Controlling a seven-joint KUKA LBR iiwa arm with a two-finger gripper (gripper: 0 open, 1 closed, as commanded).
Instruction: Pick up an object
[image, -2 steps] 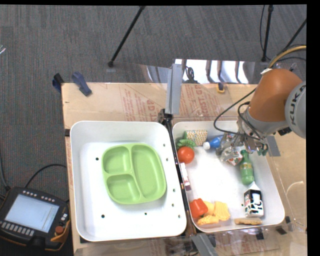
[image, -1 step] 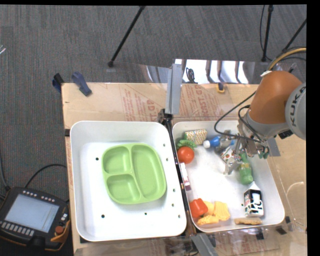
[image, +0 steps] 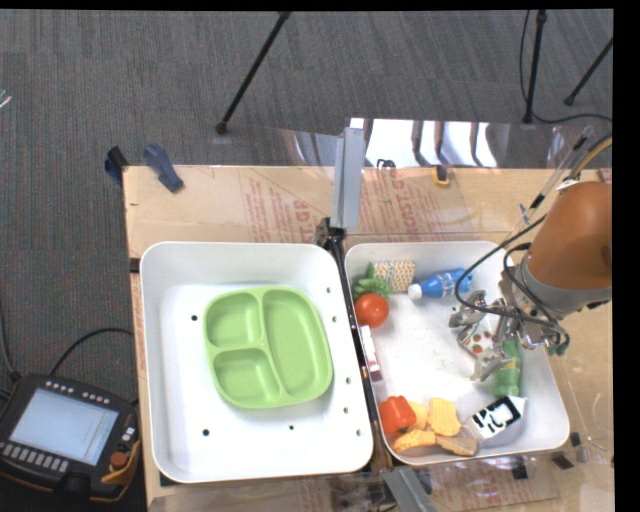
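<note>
On the floor at far left sits a pendant (image: 65, 437) with a pale screen. On the bench, the left bin (image: 160, 270) holds a green tray (image: 268, 347) with three compartments, lying flat near its middle. Between the bins, a grey post (image: 348, 178) stands up at the back.

The right bin (image: 550, 425) is where the loose things are. At its back left, a tomato (image: 372, 310) lies touching some leafy greens (image: 368, 284), with a corn cob (image: 394, 272) just behind and a blue bottle (image: 438, 284) on its side beside that. At the front, a red pepper (image: 396, 412) sits against yellow wafers (image: 432, 425), and a black-and-white packet (image: 497, 414) lies to their right.

The gripper (image: 492, 345) hangs low over the bin's right half, under the orange wrist (image: 570, 240). Its metal parts overlap a green item (image: 508, 375) and something red-and-white; whether it grips anything, I cannot tell.
</note>
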